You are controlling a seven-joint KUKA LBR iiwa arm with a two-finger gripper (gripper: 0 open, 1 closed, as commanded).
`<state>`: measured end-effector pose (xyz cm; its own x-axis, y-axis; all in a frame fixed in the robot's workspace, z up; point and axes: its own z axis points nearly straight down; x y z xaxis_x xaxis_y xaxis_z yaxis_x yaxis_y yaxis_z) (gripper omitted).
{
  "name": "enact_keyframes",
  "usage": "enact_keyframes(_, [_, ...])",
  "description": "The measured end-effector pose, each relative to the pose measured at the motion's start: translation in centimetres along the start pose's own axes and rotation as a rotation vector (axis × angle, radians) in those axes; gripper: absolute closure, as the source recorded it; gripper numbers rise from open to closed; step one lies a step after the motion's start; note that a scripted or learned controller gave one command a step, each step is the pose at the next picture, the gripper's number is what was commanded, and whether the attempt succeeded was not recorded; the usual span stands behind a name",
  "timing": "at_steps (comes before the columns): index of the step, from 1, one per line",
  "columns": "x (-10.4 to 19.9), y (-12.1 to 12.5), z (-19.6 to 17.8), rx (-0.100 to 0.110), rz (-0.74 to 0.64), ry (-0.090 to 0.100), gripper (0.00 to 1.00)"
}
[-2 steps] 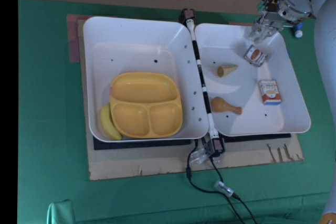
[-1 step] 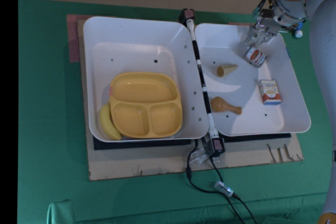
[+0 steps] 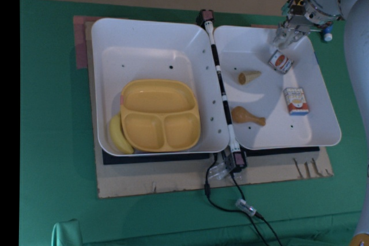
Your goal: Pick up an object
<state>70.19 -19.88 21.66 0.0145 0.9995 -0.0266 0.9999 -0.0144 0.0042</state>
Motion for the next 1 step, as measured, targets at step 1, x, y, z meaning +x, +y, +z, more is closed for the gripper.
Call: enact_keyframes(1, [0.88, -1.43, 2.93, -0.006, -0.007, 0.017, 1.00])
